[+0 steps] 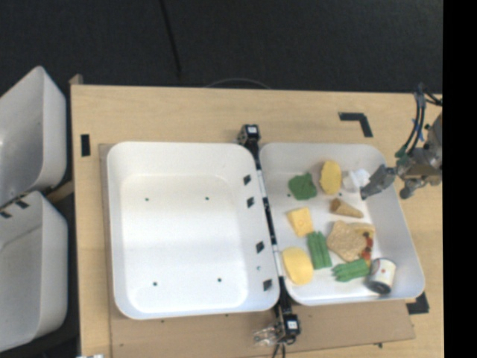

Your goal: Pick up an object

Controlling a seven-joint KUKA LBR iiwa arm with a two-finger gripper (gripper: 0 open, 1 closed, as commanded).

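The end effector (393,183) hangs spread wide, holding nothing, over the right bin's (402,233) right rim. The objects (332,233) crowd just left; the left bin (119,200) lies beyond.

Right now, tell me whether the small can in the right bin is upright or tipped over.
Tipped over. The can lies on its side near the right bin's front corner, beside a green piece.

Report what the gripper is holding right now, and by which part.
Nothing is held. The two-finger gripper hangs open at the right edge of the right white bin, with no object between its fingers. The crumpled white piece lies just beside it, ungrasped.
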